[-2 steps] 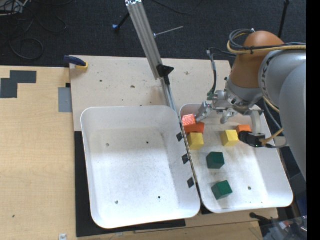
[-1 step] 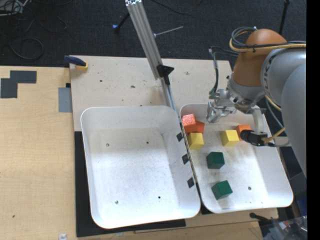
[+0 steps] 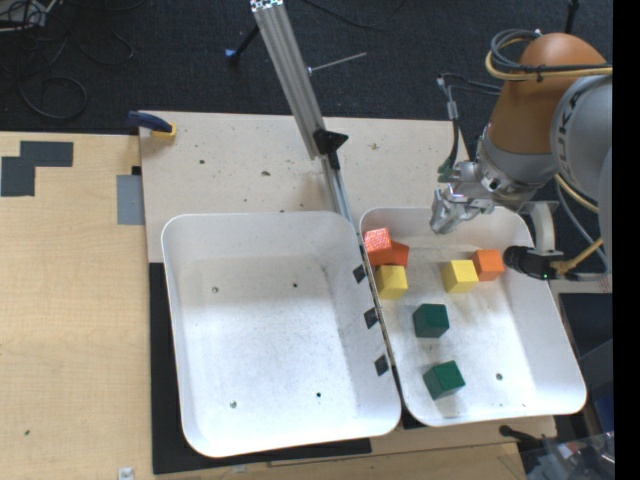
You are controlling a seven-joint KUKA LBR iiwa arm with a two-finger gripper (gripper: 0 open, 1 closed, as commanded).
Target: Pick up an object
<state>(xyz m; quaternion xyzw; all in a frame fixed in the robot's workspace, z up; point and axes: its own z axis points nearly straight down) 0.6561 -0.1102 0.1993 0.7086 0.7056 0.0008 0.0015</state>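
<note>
- The task's things are small cubes lying loose in the right bin (image 3: 560, 368): a yellow block (image 3: 460, 274) with an orange block (image 3: 489, 263) touching its 2 o'clock corner, both near the bin's upper middle.
- Against the bin's left wall sits a cluster: a pale pink-orange block (image 3: 377, 239) on top at 11 o'clock, a darker orange block (image 3: 394, 255) just beside it, and a second yellow block (image 3: 391, 281) touching below at 6 o'clock.
- Two dark green blocks lie lower down: one green block (image 3: 431, 320) near the bin's centre, another green cube (image 3: 443, 379) at 6 o'clock from it, well apart from the yellow-orange pair.
- The left bin (image 3: 200, 258) stands beside the right one, their rims touching along a seam marked by small black clips (image 3: 370, 317).
- A slanted aluminium rail (image 3: 295, 78) rises from the seam's upper end toward 11 o'clock; a blue-and-yellow clamp (image 3: 152, 123) lies at the bench's far left corner.
- The gripper (image 3: 447, 218) hangs over the right bin's upper rim, under the orange-banded wrist.
- The yellow block lies at about 5 o'clock from the gripper, near but apart; the orange block sits a little farther at 4 o'clock.
- Nothing shows between the fingers, and I cannot tell whether they are apart or together.
</note>
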